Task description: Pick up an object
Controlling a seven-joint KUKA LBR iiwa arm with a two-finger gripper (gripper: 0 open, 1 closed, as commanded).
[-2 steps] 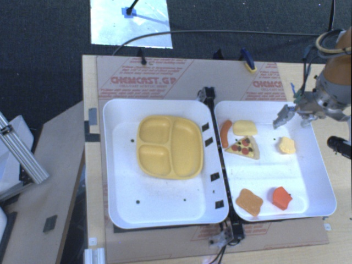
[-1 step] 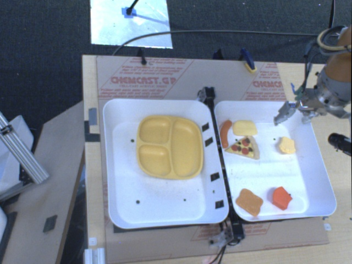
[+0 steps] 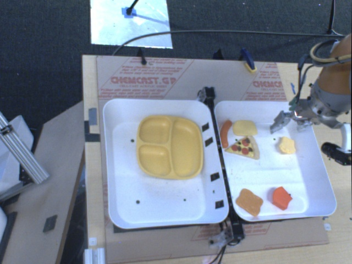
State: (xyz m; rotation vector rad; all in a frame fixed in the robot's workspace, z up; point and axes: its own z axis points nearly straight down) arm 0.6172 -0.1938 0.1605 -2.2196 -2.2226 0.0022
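One fixed camera looks down at a slant from well above, with both bins left of the claw.

Yellow divided plate in left bin; shiny metal sheet on dark floor, far left; aluminium rail at left edge; blue clamp at board far edge
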